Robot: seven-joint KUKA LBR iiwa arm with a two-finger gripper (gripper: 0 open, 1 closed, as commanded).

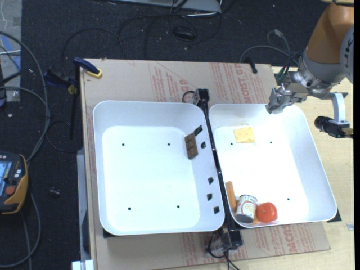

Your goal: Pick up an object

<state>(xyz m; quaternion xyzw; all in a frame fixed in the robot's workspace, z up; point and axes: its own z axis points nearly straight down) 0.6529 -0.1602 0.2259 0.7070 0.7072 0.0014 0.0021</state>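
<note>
Nearest to us, in the front corner of the right white plastic bin [315,151], we see a round red tomato-like ball [267,211] touching a small white tin can [246,206], with a thin orange stick [230,193] just beside them against the left wall. Farther back in that bin lies a flat yellow square piece [244,134]. In the left white bin [107,151], a brown chocolate-like bar [192,147] rests near the right wall. At the far rim of the right bin hangs the gripper [277,106], carrying nothing; we cannot tell its finger spacing.
</note>
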